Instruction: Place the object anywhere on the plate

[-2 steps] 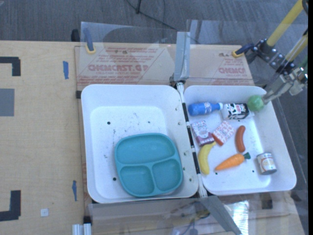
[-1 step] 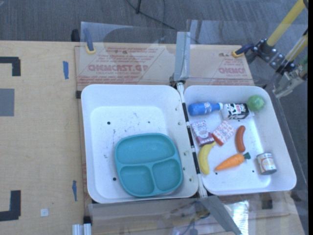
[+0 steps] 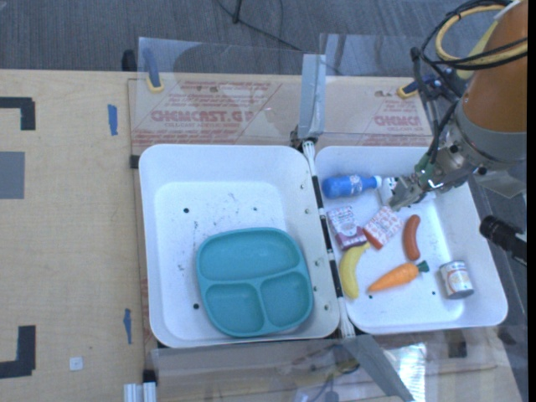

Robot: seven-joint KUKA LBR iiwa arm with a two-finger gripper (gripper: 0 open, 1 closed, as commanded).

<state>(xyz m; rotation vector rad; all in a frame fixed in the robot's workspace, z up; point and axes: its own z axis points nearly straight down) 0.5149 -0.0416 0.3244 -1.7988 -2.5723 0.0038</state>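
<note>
A teal divided plate [image 3: 251, 280] lies in the left bin [image 3: 167, 182], toward its front. The right bin [image 3: 477, 308] holds a blue bottle [image 3: 347, 185], a red-and-white packet [image 3: 383, 224], a pinkish wrapper [image 3: 342, 223], a banana [image 3: 351, 270], a carrot [image 3: 395, 277], a sausage [image 3: 411, 236] and a small tin can [image 3: 456, 279]. My gripper [image 3: 408, 193] hangs low over the right bin's back part, just right of the blue bottle and above the red-and-white packet. I see nothing between its fingers.
Clear plastic walls [image 3: 218, 107] with printed lettering stand behind both bins. A grey divider post [image 3: 311, 95] rises between them at the back. Black and yellow cables [image 3: 456, 36] loop above the arm at upper right. Bare wooden bench [image 3: 67, 224] extends left.
</note>
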